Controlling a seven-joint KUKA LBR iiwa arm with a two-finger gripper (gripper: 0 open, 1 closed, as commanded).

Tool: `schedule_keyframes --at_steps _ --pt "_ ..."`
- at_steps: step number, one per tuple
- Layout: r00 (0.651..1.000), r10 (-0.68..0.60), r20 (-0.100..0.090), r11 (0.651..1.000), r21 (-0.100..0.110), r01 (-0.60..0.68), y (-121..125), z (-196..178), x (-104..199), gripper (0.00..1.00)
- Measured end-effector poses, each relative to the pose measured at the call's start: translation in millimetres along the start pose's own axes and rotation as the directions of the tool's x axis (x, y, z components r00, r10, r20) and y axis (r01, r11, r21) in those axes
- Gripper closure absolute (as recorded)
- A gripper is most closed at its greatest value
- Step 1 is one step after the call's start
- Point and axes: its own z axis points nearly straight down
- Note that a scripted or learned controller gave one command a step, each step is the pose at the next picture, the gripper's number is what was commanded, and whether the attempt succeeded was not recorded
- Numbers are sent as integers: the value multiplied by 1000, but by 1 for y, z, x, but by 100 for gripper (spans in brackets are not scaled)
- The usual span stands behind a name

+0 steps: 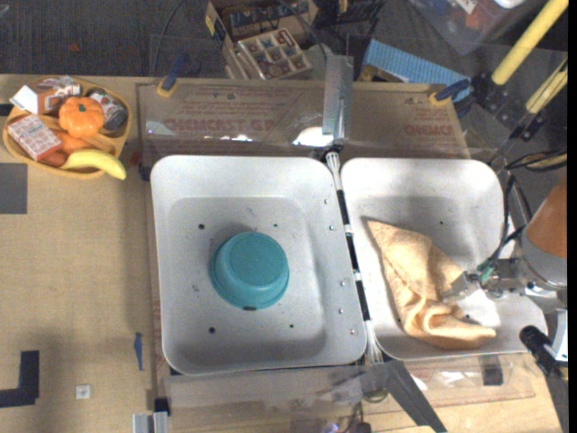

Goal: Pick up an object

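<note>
A crumpled tan cloth point(416, 278) lies in the right bin point(424, 183), running from its middle down to the front right. My gripper point(465, 294) reaches in from the right edge and sits low at the cloth's right side, over the folded part near the front. A teal bowl point(251, 270) rests upside down in the middle of the left bin point(180, 188), well away from the gripper.
The two bins meet at a central rim point(347, 251). A plate of toy food point(65, 129) sits on the bench at the far left. Cardboard point(234, 115) lines the back behind the bins. Cables and the arm's wrist point(545, 242) crowd the right edge.
</note>
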Motion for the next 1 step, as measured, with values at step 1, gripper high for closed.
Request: schedule_keyframes --at_steps 1 --pt "984 -176 6 984 -8 176 48 2 16 0"
